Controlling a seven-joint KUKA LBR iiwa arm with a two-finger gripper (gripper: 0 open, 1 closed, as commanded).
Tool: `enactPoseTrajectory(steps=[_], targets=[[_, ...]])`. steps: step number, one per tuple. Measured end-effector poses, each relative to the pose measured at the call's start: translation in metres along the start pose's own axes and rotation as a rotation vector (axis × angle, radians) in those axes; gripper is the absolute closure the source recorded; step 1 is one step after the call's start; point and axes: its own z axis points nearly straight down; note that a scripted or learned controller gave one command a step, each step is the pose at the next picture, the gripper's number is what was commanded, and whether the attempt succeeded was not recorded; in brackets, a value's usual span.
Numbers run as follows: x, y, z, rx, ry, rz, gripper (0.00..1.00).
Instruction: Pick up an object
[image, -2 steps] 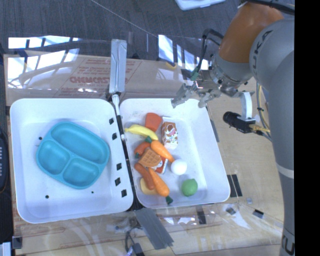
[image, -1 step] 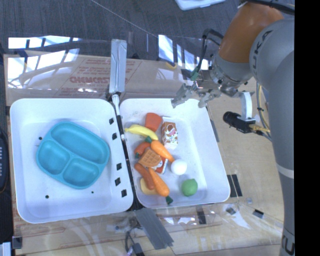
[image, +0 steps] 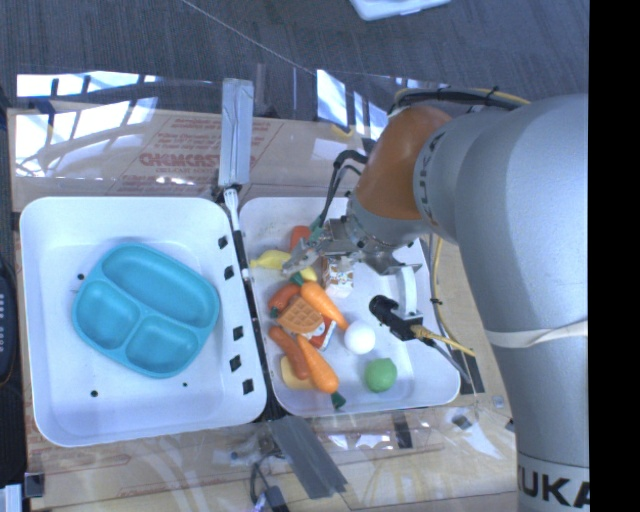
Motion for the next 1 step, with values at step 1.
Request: enactPoseTrajectory(steps=[1], targets=[[-0.0089, 0.0579, 0.0097, -0.011, -0.002, -0.010, 0.00]])
